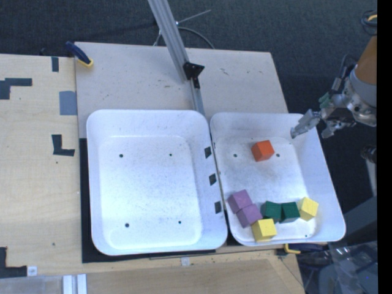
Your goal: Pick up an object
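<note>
Two shallow white bins side by side on a pale table. Left bin with only dark specks on its floor. Right bin with seven small blocks inside.

Pincer at the upper right corner of the right bin, just over its rim, at the end of the grey arm reaching in from the right edge. Two fingers apart, one tip pointing left over the bin's corner, the other angled down just outside the rim. Nothing between them.

Orange block alone on the upper middle of the right bin's floor, down and to the left of the pincer, near but not touching it, with bare white floor between.

Other blocks clustered along the near edge of that bin, well apart from the pincer: two purple blocks touching each other at the left of the cluster, a yellow block just below them, two green blocks side by side in the middle, another yellow block at the right end, beside the green pair.

Slanted grey metal bar across the table behind the bins, ending in a black clamp.
</note>
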Robot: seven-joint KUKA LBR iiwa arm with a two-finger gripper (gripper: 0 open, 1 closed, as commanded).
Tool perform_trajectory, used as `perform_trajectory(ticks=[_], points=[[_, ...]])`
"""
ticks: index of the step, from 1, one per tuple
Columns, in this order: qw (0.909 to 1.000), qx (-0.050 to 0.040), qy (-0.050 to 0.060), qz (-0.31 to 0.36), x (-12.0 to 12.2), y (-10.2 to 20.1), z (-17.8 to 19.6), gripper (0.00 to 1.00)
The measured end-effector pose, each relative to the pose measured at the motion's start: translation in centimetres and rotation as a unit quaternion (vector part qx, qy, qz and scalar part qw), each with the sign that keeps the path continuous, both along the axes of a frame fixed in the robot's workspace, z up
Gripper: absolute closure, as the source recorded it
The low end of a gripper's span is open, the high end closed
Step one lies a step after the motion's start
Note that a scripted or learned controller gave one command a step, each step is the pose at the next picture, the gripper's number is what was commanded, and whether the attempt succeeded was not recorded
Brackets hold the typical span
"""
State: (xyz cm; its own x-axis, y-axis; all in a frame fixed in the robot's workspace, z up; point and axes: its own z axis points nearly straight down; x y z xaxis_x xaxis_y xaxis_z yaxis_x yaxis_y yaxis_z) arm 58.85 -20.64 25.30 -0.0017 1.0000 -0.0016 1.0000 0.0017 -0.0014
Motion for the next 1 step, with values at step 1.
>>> perform_trajectory(ticks=[1], points=[[1.0000,0.0015,0.003,0.001,5.94,2.86,-10.21,0.00]])
